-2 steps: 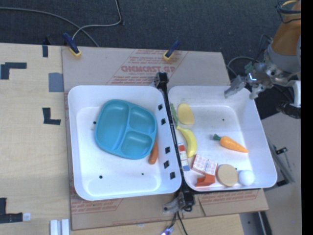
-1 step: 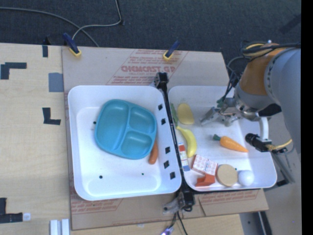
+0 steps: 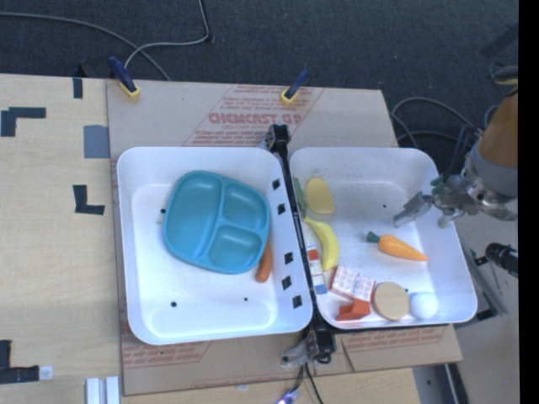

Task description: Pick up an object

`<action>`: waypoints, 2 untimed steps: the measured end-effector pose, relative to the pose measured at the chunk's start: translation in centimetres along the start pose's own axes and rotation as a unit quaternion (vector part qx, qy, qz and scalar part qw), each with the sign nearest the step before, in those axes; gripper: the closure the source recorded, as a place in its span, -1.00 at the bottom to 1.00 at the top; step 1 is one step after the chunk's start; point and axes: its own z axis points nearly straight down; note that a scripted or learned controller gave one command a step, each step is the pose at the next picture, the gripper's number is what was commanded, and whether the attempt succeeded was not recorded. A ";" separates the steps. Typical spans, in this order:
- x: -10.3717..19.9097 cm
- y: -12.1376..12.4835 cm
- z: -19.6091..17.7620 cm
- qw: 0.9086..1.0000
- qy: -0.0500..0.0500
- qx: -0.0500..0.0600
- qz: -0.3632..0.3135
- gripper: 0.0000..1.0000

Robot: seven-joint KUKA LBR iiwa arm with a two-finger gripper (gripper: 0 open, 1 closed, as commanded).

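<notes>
My gripper (image 3: 427, 214) hangs over the right side of the right bin (image 3: 370, 162), fingers apart with nothing between them. Just below it lies an orange toy carrot (image 3: 402, 247) with a green top. A yellow banana (image 3: 325, 241) and a pale yellow rounded piece (image 3: 319, 195) lie near that bin's left wall. Along its front sit a red-and-white box (image 3: 352, 284), a tan round disc (image 3: 390, 301), a white egg (image 3: 424, 305) and a red-orange piece (image 3: 352, 311). The left bin (image 3: 139, 225) holds a blue divided plate (image 3: 216, 221) with a small orange stick (image 3: 264, 264) at its right edge.
The two bins meet at a central divider (image 3: 290, 225) with black marks. They rest on a cardboard sheet (image 3: 236, 116) held by yellow-and-blue clamps (image 3: 125, 78). Cables (image 3: 421, 112) run behind the right bin. The arm's orange band (image 3: 505, 133) stands at the right edge.
</notes>
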 end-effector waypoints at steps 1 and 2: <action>2.5 -1.8 8.9 1.000 -0.005 -0.008 0.000 -1.00; 5.7 4.0 10.1 1.000 0.000 -0.002 -0.001 -1.00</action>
